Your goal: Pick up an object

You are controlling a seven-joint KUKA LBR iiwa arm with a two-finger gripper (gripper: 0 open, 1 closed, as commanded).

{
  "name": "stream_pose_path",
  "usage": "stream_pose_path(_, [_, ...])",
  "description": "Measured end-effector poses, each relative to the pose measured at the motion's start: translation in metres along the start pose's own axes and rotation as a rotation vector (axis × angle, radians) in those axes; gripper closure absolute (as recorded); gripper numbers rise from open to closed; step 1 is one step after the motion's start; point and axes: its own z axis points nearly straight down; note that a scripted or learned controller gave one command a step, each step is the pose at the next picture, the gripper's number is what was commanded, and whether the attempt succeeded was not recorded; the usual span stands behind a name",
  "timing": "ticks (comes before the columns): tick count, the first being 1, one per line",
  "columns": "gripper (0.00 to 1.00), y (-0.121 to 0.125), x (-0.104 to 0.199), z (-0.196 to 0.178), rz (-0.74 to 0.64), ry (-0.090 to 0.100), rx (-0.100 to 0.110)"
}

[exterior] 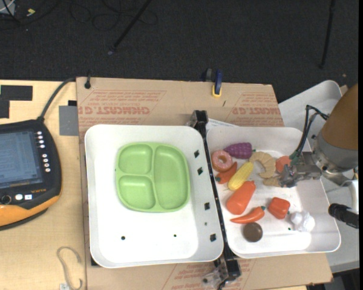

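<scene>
The right bin (317, 237) holds a heap of toy food. In it lie purple grapes (238, 149), a pink donut (221, 159), a yellow corn cob (241, 174), an orange carrot (240, 197), a red chili (248, 215), a red pepper (278, 207), a brown ball (252, 232), a white crumpled piece (299, 221) and a tan pastry (265, 165). My gripper (288, 175) reaches in from the right and is low over the bin, at the right edge of the tan pastry, beside a small orange-red piece (282, 162). I see nothing clearly held.
The left bin (109, 234) carries a green three-part plate (152, 177). A black divider (210, 192) runs between the bins. A tablet pendant (18, 171) lies at the far left of the bench. The arm's body (342, 132) and cables stand over the right bin's far edge.
</scene>
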Motion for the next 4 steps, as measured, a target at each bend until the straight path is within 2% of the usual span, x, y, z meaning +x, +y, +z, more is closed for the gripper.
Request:
stream_pose_path(1, [1.00,0.009,0.003,-0.055,-0.001,0.000,-0.001])
stream_pose_path(2, [1.00,0.009,0.001,-0.069,0.000,0.001,0.001])
stream_pose_path(3, [1.00,0.016,0.047,-0.078,-0.003,0.001,0.001])
stream_pose_path(4, [1.00,0.028,0.103,-0.068,-0.002,0.001,0.003])
